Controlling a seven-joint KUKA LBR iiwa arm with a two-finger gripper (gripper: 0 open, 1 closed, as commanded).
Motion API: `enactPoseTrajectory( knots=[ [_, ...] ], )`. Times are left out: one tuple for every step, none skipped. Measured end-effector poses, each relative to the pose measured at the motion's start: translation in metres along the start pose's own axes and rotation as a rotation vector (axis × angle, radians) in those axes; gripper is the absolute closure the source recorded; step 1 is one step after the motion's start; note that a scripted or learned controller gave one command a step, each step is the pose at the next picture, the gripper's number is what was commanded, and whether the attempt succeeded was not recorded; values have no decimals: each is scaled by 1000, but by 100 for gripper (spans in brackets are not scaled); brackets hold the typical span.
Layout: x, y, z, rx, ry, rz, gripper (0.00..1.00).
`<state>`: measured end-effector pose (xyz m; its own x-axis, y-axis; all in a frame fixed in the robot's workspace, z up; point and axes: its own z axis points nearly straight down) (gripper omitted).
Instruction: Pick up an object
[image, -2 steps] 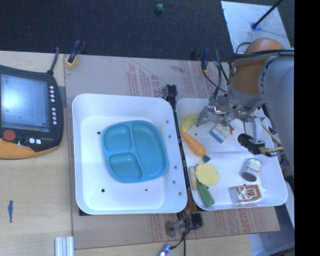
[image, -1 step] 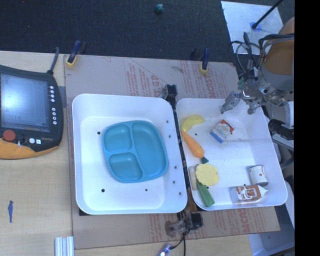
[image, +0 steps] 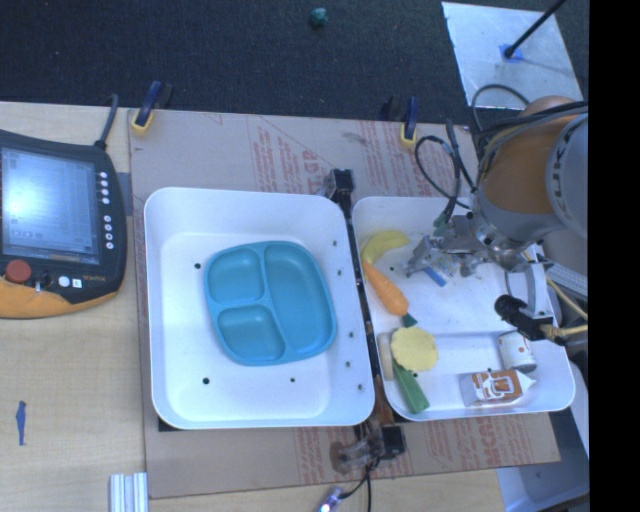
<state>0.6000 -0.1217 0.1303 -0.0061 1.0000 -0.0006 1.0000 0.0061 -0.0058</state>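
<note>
You can see the gripper (image: 432, 258) low in the right bin (image: 545, 400), near the banana (image: 383, 243) and the carrot (image: 386, 288). Whether it grips anything, I cannot tell. These two lie close together, so a descent between them may only push them aside, or toward the bin wall.

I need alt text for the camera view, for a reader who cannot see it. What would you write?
A grey and orange robot arm reaches from the right over the right bin, its tool above the bin's upper part, near a carrot, a yellow piece, a yellow disc and a small carton. The left bin holds a blue divided plate.
</note>
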Motion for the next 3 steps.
enactPoseTrajectory(
  knots=[
    [23, 57, 34, 4, -2, -1, 0],
    [-14, 49, -71, -4, 0, 4, 0],
    [-34, 55, 14, 0, 0, 3, 0]
  ],
)
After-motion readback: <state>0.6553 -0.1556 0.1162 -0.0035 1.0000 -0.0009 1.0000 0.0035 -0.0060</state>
